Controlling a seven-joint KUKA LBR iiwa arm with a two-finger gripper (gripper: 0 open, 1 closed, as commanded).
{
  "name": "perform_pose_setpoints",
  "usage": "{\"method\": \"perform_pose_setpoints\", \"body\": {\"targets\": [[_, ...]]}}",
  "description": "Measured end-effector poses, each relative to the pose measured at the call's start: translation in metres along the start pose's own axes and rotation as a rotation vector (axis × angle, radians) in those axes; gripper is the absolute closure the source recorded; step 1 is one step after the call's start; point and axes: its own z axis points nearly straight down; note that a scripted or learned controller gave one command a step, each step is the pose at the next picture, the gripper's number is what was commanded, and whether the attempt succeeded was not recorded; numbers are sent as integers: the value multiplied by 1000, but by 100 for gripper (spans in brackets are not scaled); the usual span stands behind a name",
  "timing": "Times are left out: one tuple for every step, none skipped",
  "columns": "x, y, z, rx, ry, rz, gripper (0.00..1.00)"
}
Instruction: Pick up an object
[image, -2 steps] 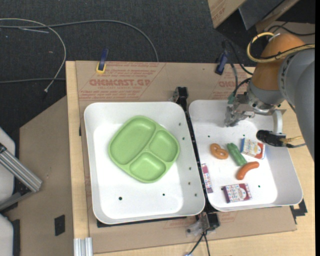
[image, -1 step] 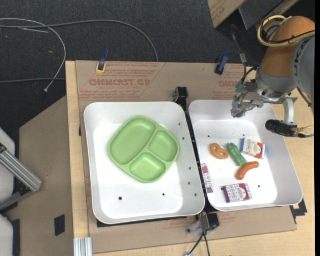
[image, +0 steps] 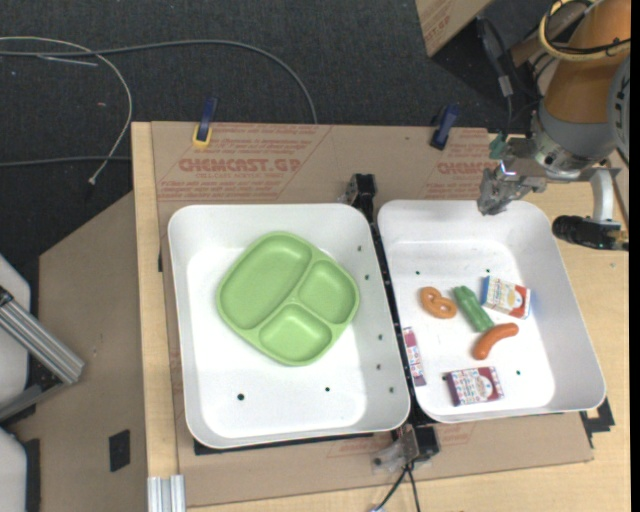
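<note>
Brown cardboard lies under two white bins. My gripper (image: 494, 203) hangs over the right bin (image: 570, 300) at its 12 o'clock edge, holding nothing. I see the sausage (image: 495, 340) lying low, pointing toward 2 o'clock.

- The scene is evenly and brightly lit from above, with no harsh hot spots.
- The two white bins (image: 200, 400) are the brightest surfaces and look slightly washed out, yet their rims stay readable.
- Shadows are soft and short: a faint one hugs the green plate (image: 288, 298) on its near side, and thin dark lines lie under the bins' near edges.
- The far floor (image: 150, 50) is dark and low in detail.
- Sharpness is moderate; small print on the packets (image: 474, 385) is blurred.
- The arm (image: 585, 80) at far right looks a little soft.
</note>
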Motion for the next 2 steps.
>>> {"method": "perform_pose_setpoints", "body": {"targets": [[43, -8, -5, 10, 4, -3, 100], [100, -16, -14, 10, 6, -5, 100]]}}
